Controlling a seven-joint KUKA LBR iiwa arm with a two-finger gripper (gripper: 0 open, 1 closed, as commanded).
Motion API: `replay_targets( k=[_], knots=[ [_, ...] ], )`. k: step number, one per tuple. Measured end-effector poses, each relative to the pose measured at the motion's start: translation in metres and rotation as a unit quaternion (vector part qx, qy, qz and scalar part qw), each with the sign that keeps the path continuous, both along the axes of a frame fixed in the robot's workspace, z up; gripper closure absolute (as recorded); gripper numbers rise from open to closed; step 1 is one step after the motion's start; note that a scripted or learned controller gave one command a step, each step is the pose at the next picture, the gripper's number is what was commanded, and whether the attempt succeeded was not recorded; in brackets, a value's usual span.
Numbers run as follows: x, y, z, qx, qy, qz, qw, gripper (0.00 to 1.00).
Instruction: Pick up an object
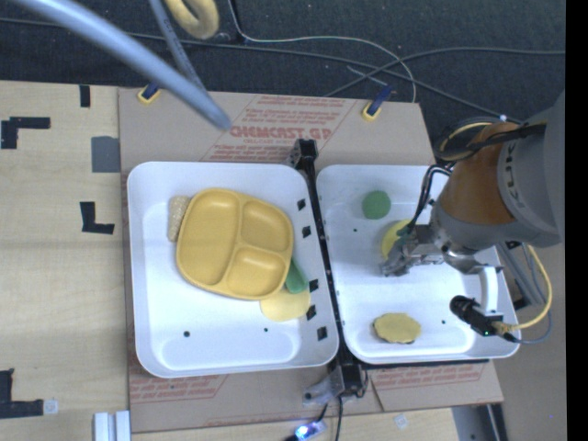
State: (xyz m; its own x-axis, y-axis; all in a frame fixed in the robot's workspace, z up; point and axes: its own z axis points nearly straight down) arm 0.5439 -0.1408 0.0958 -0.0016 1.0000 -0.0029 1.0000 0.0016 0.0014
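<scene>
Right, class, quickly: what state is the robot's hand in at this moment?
Hand: low in the right bin, beside a yellow object; open or closed cannot be told.

We're looking down from one fixed camera above the bench, tilted at a slant rather than straight overhead. It takes in both white bins whole: the left bin (147,274) sits centre-left, the right bin (358,324) centre-right. The far side of the bench lies at the top of frame (dark floor and cables beyond it). The arm (501,186) comes in from the right edge. A middle-distance view, with cardboard (276,127) visible under the bins.
</scene>
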Motion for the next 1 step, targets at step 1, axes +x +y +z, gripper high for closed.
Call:
replay_targets(
  k=[1],
  knots=[
    [-0.0039, -0.0044, 0.0439, 0.0016, 0.0, -0.001, 1.0, 1.0]
  ],
)
